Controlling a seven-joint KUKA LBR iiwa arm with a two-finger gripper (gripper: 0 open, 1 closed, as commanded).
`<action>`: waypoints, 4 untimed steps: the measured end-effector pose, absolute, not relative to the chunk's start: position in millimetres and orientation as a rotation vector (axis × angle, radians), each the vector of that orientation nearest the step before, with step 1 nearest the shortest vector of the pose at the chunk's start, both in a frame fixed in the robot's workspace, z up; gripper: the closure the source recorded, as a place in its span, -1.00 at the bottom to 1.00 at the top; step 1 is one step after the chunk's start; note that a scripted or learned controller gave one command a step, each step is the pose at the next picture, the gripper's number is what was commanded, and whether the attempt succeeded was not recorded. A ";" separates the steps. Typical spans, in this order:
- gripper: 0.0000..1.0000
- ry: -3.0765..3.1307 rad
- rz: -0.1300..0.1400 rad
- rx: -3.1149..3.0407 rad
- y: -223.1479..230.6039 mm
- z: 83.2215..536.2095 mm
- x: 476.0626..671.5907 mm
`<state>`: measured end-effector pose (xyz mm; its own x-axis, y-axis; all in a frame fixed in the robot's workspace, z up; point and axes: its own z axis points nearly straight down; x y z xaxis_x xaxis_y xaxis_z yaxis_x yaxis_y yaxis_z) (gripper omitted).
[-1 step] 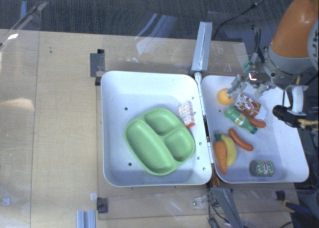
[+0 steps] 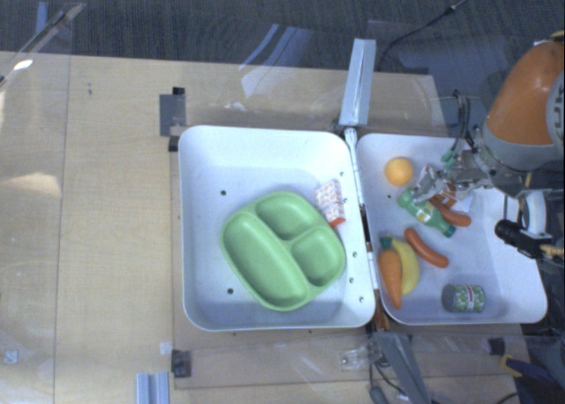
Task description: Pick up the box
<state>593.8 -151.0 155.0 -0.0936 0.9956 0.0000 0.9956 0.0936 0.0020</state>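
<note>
- Plastic, smooth and glossy white, forms two shallow bins with rounded corners, side by side on a pale wooden bench (image 2: 106, 217): the left bin (image 2: 207, 164) and the right bin (image 2: 521, 292).
- One box (image 2: 330, 200), small and flat with a red-and-white printed pattern, lies in the left bin close to its right wall, touching the far right edge of the tray.
- One green tray (image 2: 282, 249), matte plastic, rounded, with three compartments, sits at a slant in the middle of the left bin.
- In the right bin: one round orange (image 2: 399, 171) near the far left corner; two glossy red-orange sausages, one (image 2: 427, 248) mid-bin and one (image 2: 455, 215) by the gripper; one carrot (image 2: 390, 279) and one yellow banana (image 2: 407, 267) touching along the left wall; one green bottle (image 2: 425, 210) lying flat; one short can (image 2: 464, 298) on its side near the near edge.
- The gripper (image 2: 434, 183), metallic, hangs over the bottle in the right bin, well apart from the box; whether its fingers are spread or closed I cannot tell.
</note>
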 end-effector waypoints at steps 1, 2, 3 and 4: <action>-1.00 2.369 0.004 2.060 -101.2 99.5 586.0; -1.00 2.415 0.004 2.006 -105.9 97.1 523.6; -1.00 2.395 0.005 2.027 -90.0 119.6 560.7; -1.00 2.449 0.014 1.951 -112.8 90.4 568.0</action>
